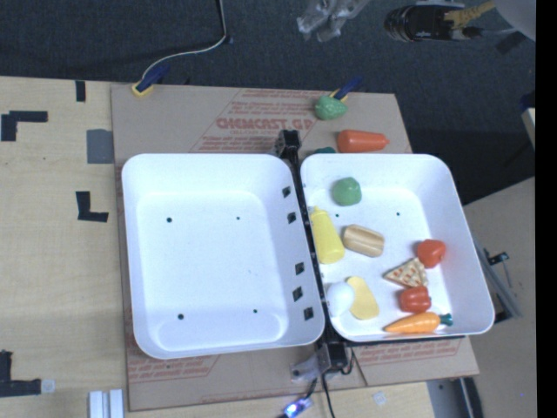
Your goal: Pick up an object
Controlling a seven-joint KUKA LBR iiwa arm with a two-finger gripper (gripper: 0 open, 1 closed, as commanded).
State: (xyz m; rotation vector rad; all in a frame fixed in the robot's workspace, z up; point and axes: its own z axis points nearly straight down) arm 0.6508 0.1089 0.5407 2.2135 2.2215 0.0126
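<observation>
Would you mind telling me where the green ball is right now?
The green ball lies near the far edge of the right bin, just beyond the yellow bottle and the bread roll.

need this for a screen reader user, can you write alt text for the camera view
Two shallow white bins sit side by side on a bench; the right bin holds toy foods, including a green ball, a yellow piece, a bread roll and a carrot. The gripper hangs above the bench's far edge, blurred.

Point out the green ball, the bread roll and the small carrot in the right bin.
green ball (346,191), camera view, its centre
bread roll (363,240), camera view, its middle
small carrot (412,324), camera view, orange body
</observation>
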